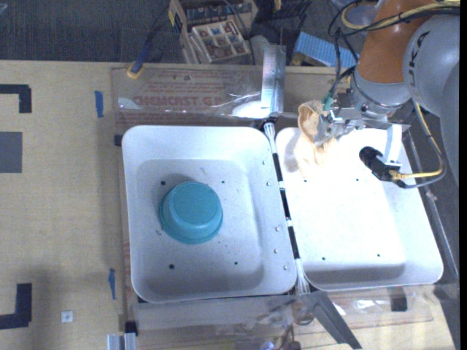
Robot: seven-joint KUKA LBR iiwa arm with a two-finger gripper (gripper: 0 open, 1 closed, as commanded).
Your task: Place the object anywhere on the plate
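A round blue plate (191, 211) sits in the middle of the left bin (146, 159). Over the far left corner of the right bin (365, 232) hangs a pale tan, lumpy object (315, 130). My gripper (330, 126) is shut on its right side, and the object dangles a little below the fingers. A faint shadow lies on the bin floor beneath it. The object and gripper are to the right of the plate and farther back, across the wall between the two bins.
A black cable clip (373, 160) and a yellow-tipped cable hang off the wrist over the right bin. Clear plastic sheeting (197, 100) and a metal bar (273, 79) lie behind the bins. Boxes and clutter stand on the floor beyond.
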